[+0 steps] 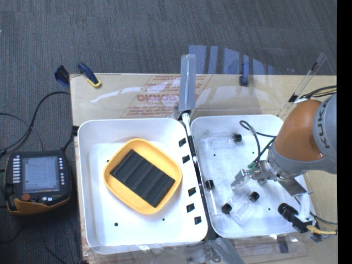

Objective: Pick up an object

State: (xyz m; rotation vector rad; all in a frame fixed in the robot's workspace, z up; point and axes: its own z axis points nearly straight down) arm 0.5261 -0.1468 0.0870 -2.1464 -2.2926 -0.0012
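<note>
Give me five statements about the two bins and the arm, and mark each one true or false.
1. A yellow tray with a dark ridged insert lies in the left bin. True.
2. The arm reaches over the left bin. False: it is over the right bin, coming in from the right.
3. Small black pieces, such as one near the front, lie scattered in the right bin. True.
4. The yellow tray stands in the right bin. False: it is in the left bin.
5. A handheld control pad with a screen sits on the bench between the bins. False: it lies on the floor left of the bench.
</note>
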